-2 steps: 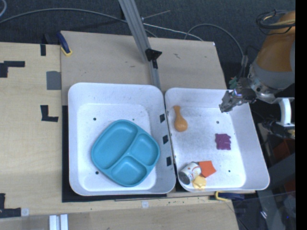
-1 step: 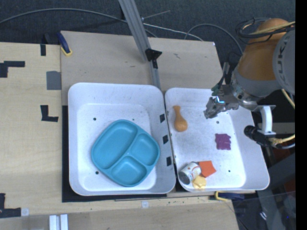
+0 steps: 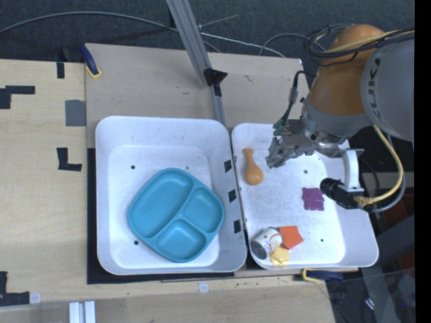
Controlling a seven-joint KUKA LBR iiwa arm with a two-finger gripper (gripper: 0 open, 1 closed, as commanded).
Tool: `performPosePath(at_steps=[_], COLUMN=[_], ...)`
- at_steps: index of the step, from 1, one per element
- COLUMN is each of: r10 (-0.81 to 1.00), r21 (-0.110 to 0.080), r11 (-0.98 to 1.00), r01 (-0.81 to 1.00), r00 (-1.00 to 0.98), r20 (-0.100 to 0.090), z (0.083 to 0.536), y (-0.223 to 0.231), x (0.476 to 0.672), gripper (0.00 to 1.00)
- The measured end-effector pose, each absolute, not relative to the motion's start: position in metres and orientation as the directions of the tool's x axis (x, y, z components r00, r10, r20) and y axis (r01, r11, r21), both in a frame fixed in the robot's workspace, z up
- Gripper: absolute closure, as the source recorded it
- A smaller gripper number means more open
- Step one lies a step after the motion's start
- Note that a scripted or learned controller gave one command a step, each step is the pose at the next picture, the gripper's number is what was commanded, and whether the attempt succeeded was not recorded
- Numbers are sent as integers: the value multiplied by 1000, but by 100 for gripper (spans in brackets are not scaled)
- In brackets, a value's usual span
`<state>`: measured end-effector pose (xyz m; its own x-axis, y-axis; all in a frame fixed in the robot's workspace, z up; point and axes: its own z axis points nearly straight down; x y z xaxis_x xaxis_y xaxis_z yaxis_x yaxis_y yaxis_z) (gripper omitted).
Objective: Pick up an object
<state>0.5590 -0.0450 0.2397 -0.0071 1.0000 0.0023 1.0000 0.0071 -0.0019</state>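
My gripper (image 3: 275, 157) hangs over the upper part of the right bin (image 3: 350, 247), just right of an orange pear-shaped toy (image 3: 252, 169) that lies near the bin's left wall. The dark fingers point down and to the left, and nothing shows between them. A purple block (image 3: 312, 198) lies to the right of the gripper and lower in the view. At the bin's near edge sit an orange block (image 3: 291, 235), a small yellow piece (image 3: 280, 254) and a grey-white round object (image 3: 263, 242).
The left bin (image 3: 108, 180) holds a blue divided plate (image 3: 176, 213). A grey metal pole (image 3: 192, 39) slants down to the bins' shared upper edge. The arm's grey and orange body (image 3: 350, 79) covers the right bin's upper right corner, with cables beside it.
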Motion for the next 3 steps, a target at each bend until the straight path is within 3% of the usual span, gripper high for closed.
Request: performPosePath(at_steps=[3], r10=[1000], r21=[-4], r11=[6], r01=[1000], r00=[-6], r20=[0], z=[227], y=[100], x=[512], gripper=[100])
